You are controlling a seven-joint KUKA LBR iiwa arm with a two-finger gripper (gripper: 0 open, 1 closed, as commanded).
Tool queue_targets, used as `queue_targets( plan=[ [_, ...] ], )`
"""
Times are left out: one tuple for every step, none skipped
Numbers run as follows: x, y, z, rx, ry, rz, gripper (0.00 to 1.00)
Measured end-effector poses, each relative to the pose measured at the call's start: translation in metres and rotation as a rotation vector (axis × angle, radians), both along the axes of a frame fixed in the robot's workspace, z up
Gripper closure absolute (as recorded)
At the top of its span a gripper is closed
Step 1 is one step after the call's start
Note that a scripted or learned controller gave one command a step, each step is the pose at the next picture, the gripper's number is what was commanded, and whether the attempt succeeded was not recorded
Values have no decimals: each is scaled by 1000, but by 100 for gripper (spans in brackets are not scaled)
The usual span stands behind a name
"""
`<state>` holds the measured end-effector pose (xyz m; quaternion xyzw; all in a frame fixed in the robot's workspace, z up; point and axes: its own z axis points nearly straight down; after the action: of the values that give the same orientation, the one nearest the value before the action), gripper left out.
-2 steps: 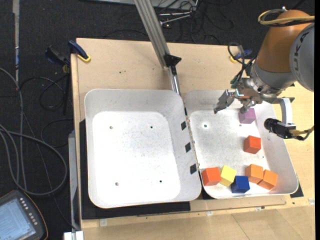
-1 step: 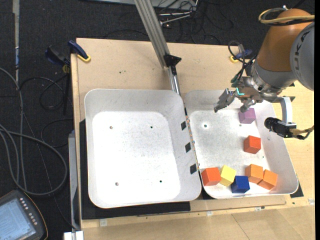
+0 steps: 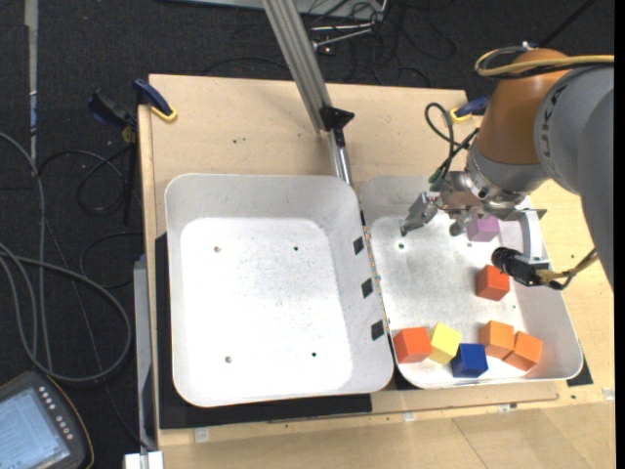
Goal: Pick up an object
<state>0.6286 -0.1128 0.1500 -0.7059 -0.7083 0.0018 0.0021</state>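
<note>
gripper (image 3: 437,219) spread, holding nothing | over right bin (image 3: 410,272) | pink block (image 3: 483,229) just beside

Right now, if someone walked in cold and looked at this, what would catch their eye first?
Probably the big grey arm with its orange band, reaching in from the right, its hand over the far part of the right bin. Next, the bright blocks in that bin: a pink block beside the hand, an orange block alone mid-bin, and a row of orange, yellow and blue ones along the near edge.
</note>
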Motion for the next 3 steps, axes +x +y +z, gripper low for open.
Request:
queue_targets(
  plan=[
    [-1, 1, -54, 0, -1, -3, 0],
    [1, 0, -40, -1, -8, -4, 100],
    [-5, -7, 16, -2, -12, -5, 100]
  ],
)
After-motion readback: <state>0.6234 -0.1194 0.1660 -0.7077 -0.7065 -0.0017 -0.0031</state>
